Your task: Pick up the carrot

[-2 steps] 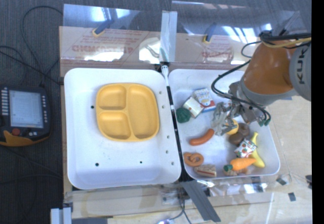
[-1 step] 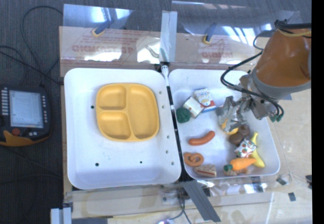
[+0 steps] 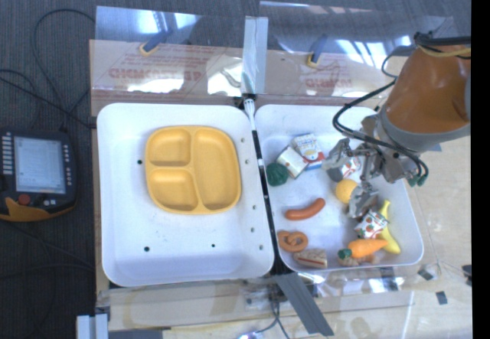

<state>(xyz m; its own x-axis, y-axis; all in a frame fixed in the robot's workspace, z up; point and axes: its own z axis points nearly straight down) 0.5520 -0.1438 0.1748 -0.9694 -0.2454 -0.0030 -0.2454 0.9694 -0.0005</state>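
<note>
Gripper (image 3: 366, 190): hanging low over the right bin (image 3: 269, 200), near the lemon (image 3: 345, 190); can't tell its state.
Carrot (image 3: 365, 248): lying at the bin's near right corner, touching the banana (image 3: 388, 234).

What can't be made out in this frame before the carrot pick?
- Gripper state: camera view, dark linkage and cables overlap the toys under it.
- Item below the gripper: partly covered by it, too small to identify.
- Carrot: its right end runs against the banana; contact or overlap unclear.
- Arm: cut off toward the right edge.
- Carton print: too small to read.
</note>
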